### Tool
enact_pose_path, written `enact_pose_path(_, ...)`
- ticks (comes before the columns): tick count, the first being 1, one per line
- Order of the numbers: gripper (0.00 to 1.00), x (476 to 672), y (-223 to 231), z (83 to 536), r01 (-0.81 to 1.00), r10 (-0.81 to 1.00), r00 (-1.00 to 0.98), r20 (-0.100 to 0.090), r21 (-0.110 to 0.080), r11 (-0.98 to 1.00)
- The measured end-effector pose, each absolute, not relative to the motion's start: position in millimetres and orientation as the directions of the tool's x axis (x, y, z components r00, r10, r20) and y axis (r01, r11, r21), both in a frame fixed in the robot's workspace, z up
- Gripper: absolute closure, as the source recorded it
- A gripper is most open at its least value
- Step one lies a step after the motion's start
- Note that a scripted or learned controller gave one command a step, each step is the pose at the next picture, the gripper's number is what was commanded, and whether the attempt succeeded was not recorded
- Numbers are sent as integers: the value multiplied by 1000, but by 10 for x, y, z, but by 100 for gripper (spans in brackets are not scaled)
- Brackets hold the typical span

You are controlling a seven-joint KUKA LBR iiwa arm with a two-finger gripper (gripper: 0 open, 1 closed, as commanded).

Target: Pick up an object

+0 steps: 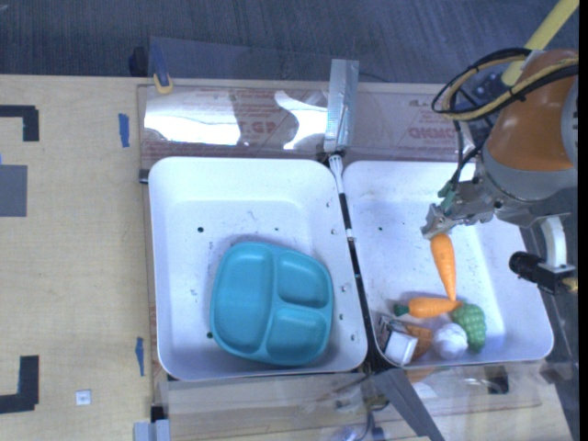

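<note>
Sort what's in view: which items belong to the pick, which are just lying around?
In the job:
- claw
- carrot hanging from the claw, top end between its fingers
- right bin

Lying about:
- second carrot, bottom of the right bin
- green toy and white ball beside it
- blue divided tray in the left bin

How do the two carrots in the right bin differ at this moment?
The upper carrot hangs point-down with its top between the fingers of the gripper, while the lower carrot lies on its side on the floor of the right bin. The upper carrot stands apart from the other toys; the lower carrot sits in the pile beside the green vegetable. Both are orange.
</note>
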State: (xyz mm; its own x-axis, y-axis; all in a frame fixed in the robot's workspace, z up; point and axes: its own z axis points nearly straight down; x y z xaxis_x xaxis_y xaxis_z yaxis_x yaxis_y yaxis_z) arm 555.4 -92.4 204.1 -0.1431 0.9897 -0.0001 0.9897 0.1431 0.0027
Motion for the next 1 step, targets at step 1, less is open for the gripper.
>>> enact_pose_path(1, 100, 5752, -1044, 2026, 991, 991, -133, -2, 2, 133)
